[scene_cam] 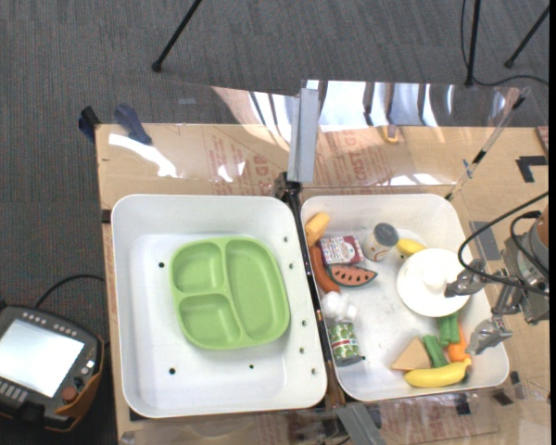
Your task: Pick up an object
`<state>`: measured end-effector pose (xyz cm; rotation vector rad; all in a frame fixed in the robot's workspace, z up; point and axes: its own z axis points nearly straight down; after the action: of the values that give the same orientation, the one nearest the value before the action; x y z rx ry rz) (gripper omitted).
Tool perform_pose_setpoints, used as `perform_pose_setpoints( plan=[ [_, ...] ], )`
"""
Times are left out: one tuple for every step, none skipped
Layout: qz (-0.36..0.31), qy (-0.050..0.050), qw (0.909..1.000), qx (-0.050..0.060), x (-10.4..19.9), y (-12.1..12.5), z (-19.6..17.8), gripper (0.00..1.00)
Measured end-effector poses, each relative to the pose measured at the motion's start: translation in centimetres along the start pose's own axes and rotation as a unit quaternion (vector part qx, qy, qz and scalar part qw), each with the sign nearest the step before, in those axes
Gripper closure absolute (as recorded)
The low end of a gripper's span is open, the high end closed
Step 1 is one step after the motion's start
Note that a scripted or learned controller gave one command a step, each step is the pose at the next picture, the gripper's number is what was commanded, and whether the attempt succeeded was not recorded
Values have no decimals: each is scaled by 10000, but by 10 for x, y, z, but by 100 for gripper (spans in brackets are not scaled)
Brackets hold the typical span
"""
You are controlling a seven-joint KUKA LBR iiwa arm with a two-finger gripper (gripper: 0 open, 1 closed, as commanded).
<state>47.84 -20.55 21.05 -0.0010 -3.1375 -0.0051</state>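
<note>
Hovering at right bin's (445, 207) edge, claw (477, 309) spread open, empty; nearest targets: white plate (431, 286), carrot (457, 349), banana (435, 375). Suggest centring over carrot, descending vertically, avoiding bin wall

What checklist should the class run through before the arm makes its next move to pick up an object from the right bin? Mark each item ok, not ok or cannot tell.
1. End effector is over the right bin, at its right edge: ok.
2. End effector holds nothing between its fingers: ok.
3. Targets lie close by: white plate, carrot, banana: ok.
4. Room around the banana: it touches the wedge and green pieces, crowded: not ok.
5. Green divided tray lies flat in the left bin: ok.
6. Height of the fingers above the objects: cannot tell.
</note>
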Motion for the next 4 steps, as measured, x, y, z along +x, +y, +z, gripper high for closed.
perform_pose_setpoints(
  plan=[
    [-253, -29, 9997, 12, -1, -3, 101, 0],
    [-461, -47, 9989, 9, -8, 36, 124, 0],
    [-496, -17, 9988, -1, -8, 39, 117, 100],
    [-406, -16, 9992, -1, -86, 61, 125, 100]
  ],
)
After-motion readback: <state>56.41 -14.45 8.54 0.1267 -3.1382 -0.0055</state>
